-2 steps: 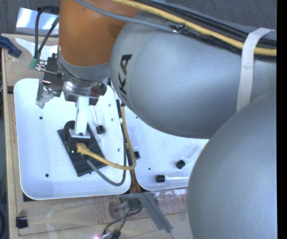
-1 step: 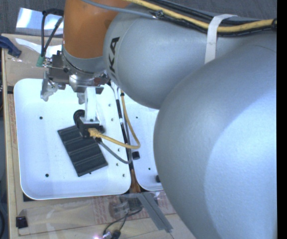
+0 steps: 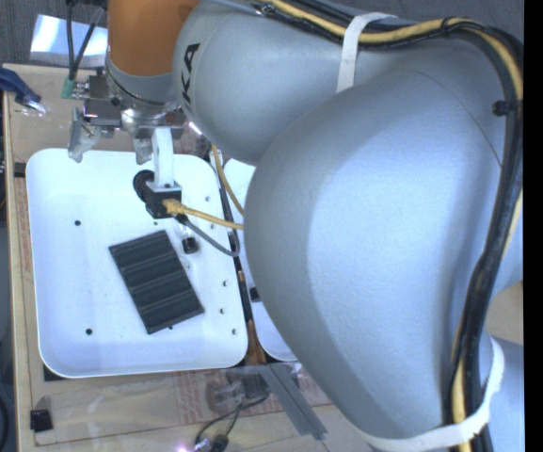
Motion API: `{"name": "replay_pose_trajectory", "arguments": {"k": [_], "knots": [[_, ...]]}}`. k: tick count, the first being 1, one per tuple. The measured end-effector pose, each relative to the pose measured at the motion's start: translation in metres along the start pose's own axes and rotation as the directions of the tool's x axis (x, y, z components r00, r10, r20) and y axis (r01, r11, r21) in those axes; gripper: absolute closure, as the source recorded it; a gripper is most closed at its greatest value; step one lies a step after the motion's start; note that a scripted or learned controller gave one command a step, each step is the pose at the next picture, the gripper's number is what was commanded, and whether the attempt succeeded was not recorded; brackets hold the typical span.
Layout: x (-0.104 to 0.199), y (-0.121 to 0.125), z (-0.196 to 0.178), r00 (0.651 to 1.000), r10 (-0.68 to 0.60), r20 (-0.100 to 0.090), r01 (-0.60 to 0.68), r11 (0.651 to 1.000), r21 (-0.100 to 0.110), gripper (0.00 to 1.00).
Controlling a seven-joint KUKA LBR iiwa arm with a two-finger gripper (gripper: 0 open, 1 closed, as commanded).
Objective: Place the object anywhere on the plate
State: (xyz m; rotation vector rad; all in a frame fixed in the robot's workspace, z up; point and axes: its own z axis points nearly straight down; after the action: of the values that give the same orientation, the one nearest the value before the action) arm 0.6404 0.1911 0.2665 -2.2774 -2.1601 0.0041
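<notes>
- I see the gripper [image 3: 109,154] at the top of the view, hanging over the far rim of the left-hand bin [image 3: 55,252].
- Its two pale fingers [image 3: 75,147] stand apart, and I see nothing between them.
- The task's thing, as far as I can judge, is the dark ribbed slab [image 3: 156,281]. It lies flat on the floor of the left-hand bin, a little toward the near side.
- The slab sits at a slant, with its long sides running from the upper left of the view to the lower right.
- The gripper and the slab are well apart, with bare white bin floor between them.
- A small dark piece [image 3: 188,245] lies just beside the slab's upper right corner. It is too small for me to tell what it is.
- The grey arm [image 3: 375,215] comes in from the right and covers most of the right-hand bin [image 3: 273,345], so I see just slivers of its white edge.
- The orange band [image 3: 144,22] shows above the wrist, at the top of the view.
- On the wooden bench [image 3: 111,408], beyond the left-hand bin's far left corner, lies a blue-handled tool [image 3: 12,85].
</notes>
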Motion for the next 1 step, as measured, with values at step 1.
{"name": "replay_pose_trajectory", "arguments": {"k": [1], "knots": [[0.0271,-0.0054,0.0760,0.979,0.204,0.002,-0.204,0.979,0.003,0.00]]}}
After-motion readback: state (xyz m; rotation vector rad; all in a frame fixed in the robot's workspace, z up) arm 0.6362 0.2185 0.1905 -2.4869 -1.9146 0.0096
